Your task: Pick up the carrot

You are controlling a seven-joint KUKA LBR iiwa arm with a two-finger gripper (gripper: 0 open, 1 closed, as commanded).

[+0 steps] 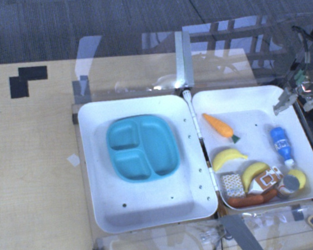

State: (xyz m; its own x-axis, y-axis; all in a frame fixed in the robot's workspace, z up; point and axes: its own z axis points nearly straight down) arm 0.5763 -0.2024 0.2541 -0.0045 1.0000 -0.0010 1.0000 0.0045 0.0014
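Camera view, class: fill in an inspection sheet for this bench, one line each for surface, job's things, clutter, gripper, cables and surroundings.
Surface: two white bins side by side, left bin and right bin.
Job's things: carrot lies loose in the right bin, upper left part, untouched.
Clutter: bananas, blue bottle, sausage and small packages share the right bin; blue plate in the left bin.
Gripper: gripper at the right bin's upper right corner, apart from the carrot.
Cables: black cable on the floor beyond the bench.
Surroundings: tan bench, grey floor.

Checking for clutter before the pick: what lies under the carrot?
The carrot lies straight on the right bin's white floor, apart from the bananas. The floor beneath it is covered.
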